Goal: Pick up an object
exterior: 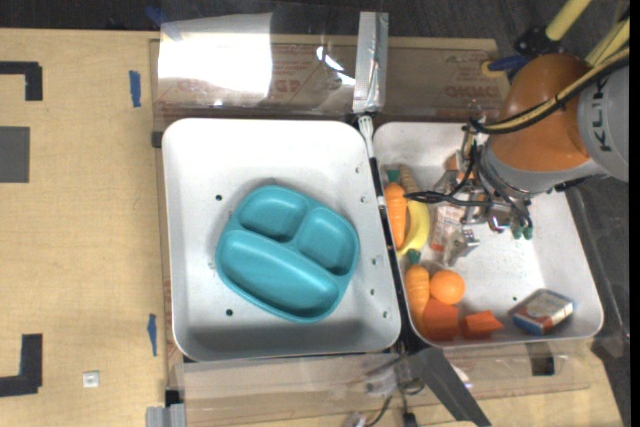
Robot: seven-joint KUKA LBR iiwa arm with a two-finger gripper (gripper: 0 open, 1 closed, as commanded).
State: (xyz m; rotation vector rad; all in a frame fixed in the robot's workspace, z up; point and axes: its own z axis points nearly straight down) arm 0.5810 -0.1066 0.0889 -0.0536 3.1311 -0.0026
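Orange toys [432, 300] heaped along right bin [570, 265] wall, near banana [418, 227]; claw [462, 233] poised just beside them (open or shut: cannot tell), presumably for grabbing.

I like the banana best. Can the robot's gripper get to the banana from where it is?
Probably yes. The gripper hangs in the right bin, right beside the banana. Nothing lies on top of the banana, though a carrot and the bin wall crowd its far side, which could make grasping awkward.
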